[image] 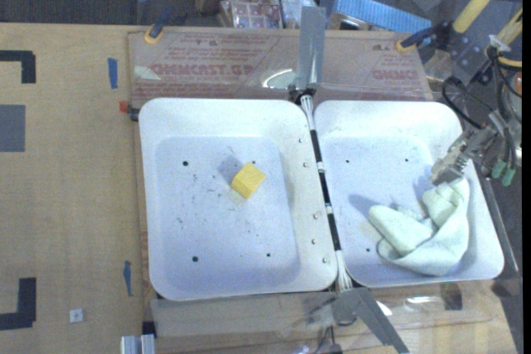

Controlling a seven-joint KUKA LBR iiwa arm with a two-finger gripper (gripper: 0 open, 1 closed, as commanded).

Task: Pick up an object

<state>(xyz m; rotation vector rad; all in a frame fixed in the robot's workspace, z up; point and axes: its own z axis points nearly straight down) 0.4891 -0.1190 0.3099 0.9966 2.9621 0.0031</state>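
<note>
The end effector sits low in the right bin, tip touching the upper edge of the pale cloth, apparently to grasp it; finger state cannot be determined. The arm enters slanted from the right. A yellow block lies in the left bin.

Two bins, one yellow block, one cloth

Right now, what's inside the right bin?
The right bin holds a crumpled pale cloth near its right wall, with the gripper reaching in at the cloth's upper end. Anything under the cloth's folds is covered and cannot be seen.
</note>
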